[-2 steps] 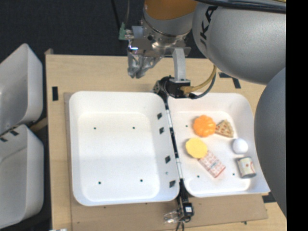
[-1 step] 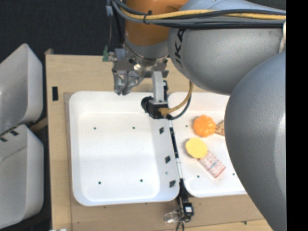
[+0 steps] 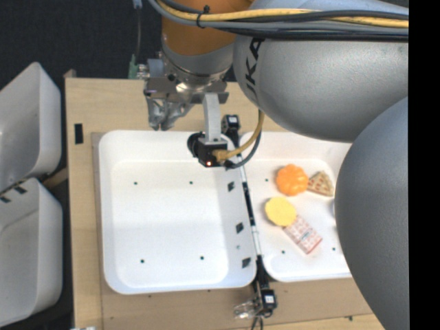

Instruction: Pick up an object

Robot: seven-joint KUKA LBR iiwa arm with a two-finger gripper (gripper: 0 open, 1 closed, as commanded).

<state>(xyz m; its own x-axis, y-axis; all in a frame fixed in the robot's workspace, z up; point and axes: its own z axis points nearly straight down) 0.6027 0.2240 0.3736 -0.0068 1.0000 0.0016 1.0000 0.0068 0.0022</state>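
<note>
A pale wooden surface (image 3: pixel 82 184) is viewed from above at a slant, and two shallow white bins are carried on it side by side. Beyond the surface's left edge, two white moulded shapes (image 3: pixel 24 184) are seen against a dark background. The left bin (image 3: pixel 117 267) is reached first, its floor marked by a few small dark dots. Above the far edge of this bin, near the divide between the bins, the tool (image 3: pixel 165 115) is found hanging from a grey metal wrist beneath an orange band; whether it is parted or closed cannot be told, as its tips are lost in shadow and clutter. A small black unit with a red light (image 3: pixel 208 151) is seen just right of the tool, with a cable looped beside it. In the right bin (image 3: pixel 309 270), four things are gathered close together: an orange rounded object (image 3: pixel 292 179), a tan wedge-shaped piece (image 3: pixel 320 183) touching its right side, a yellow disc (image 3: pixel 280 211) just nearer, and a pale patterned rectangular packet (image 3: pixel 303 235) partly under the disc's near right edge. All four lie well apart from the tool. The far and right part of the scene is covered by the large grey arm (image 3: pixel 330 67).
</note>
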